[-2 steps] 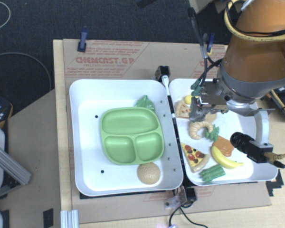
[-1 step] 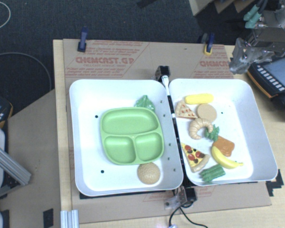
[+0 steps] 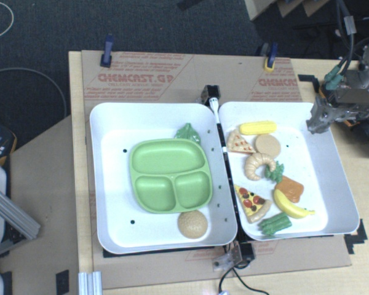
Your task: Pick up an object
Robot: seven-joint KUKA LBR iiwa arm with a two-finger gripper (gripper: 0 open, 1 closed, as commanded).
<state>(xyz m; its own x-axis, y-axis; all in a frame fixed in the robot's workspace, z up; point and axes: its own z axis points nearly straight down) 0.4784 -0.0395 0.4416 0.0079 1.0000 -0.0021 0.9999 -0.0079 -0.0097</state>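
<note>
We saw two white bins side by side on the worktop (image 3: 172, 72). The left bin (image 3: 107, 165) held a green divided plate (image 3: 170, 174), with a small green leafy piece (image 3: 187, 131) at the plate's far edge and a round tan bun (image 3: 192, 224) at its near edge. The right bin (image 3: 332, 183) held toy foods gathered toward its left half: a corn cob (image 3: 257, 127), a pizza slice (image 3: 238, 143), a round cracker (image 3: 267, 145), a croissant (image 3: 259, 165), an orange carrot piece (image 3: 290, 188), a banana (image 3: 291, 206), a second pizza slice (image 3: 252, 203) and a green pod (image 3: 275, 224). The right half of that bin lay bare. The pincer (image 3: 318, 124) hung at the right bin's far right corner, well apart from the foods; we could not tell whether it was released or clenched. Two clamps, blue (image 3: 106, 51) and yellow (image 3: 270, 59), gripped the worktop's far edge. Dark carpet (image 3: 141, 11) lay beyond.
</note>
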